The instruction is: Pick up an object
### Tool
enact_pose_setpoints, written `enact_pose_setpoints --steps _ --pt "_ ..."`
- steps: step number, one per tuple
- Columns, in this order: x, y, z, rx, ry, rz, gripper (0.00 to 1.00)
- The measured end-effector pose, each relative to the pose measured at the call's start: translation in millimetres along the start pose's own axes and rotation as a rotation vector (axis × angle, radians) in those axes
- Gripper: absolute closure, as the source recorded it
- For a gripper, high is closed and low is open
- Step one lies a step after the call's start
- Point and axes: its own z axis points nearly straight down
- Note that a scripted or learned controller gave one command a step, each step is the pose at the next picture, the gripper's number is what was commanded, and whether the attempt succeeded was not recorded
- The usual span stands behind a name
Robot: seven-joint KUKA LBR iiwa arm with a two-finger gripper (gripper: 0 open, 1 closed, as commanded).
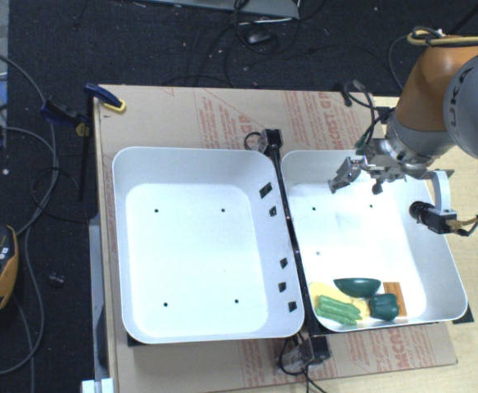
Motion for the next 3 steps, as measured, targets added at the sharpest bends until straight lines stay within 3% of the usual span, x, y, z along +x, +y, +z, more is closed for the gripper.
enact_pose_setpoints --steps 1,2,3 --pt "6.5 1.5 61.2 0.002 0.0 0.0 0.0" --pt "5.9 3.4 47.1 -0.005 -0.001 0.0 1.0" --pt "-0.5 4.8 -13.9 -0.009 -0.002 0.001 1.0"
